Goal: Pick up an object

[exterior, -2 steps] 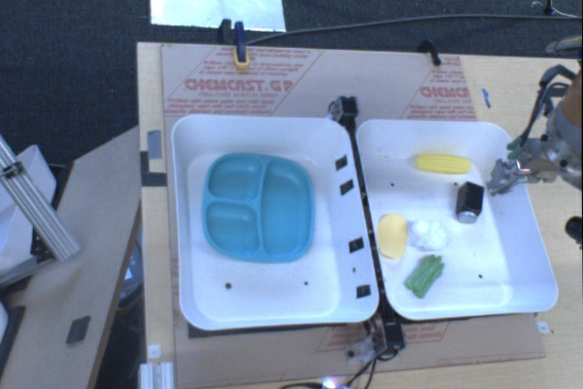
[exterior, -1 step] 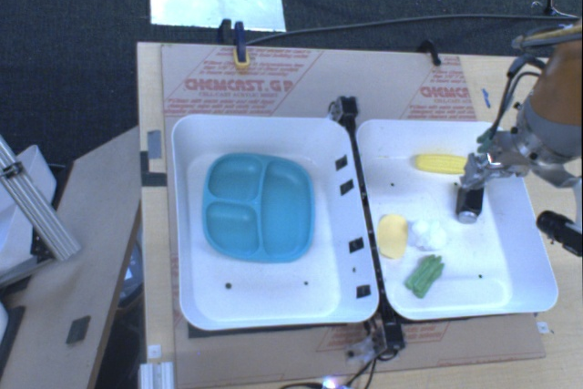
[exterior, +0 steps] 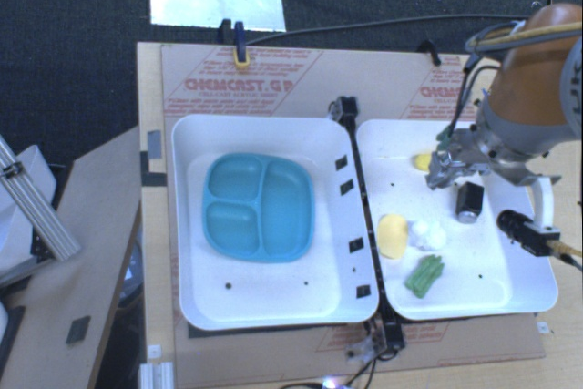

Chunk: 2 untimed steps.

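— Objects to choose from all lie in the right bin (exterior: 510, 291): a small yellow piece (exterior: 422, 162) near its far edge, a black cylinder (exterior: 469, 201) about the middle, a pale yellow block (exterior: 393, 236) by the left wall, a white lump (exterior: 428, 236) touching it, and a green piece (exterior: 424, 275) toward the near edge.

— And the gripper (exterior: 444, 170)?

— Low over the far part of that bin, just beside the small yellow piece. I cannot tell how it is set — its metal end is too small and dark against the wrist.

— Which would handle best?

— My guess is the black cylinder. It looks stiff and light, lying on its side; take it across the round body, near mid-length, or it may roll away. The green piece seems soft and ridged — forgiving, but thin. The white lump looks rounded and likely slippery.

— The left bin (exterior: 200, 287)?

— It bears a blue divided plate (exterior: 260, 207), well apart from the arm.
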Each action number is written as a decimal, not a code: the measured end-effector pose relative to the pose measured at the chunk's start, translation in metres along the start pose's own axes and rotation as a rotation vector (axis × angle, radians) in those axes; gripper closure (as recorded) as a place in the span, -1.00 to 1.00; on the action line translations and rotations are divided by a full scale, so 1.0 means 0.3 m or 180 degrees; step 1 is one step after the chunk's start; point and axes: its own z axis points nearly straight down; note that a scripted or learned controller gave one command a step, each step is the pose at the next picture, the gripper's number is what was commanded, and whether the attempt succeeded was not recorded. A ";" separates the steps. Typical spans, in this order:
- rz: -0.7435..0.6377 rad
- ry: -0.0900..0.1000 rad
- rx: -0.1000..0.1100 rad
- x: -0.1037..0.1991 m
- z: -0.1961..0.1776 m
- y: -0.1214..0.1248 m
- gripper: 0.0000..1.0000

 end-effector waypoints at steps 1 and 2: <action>0.0005 0.0000 0.0003 0.162 -0.016 0.030 1.00; 0.0001 0.0000 0.0002 0.361 -0.025 0.048 1.00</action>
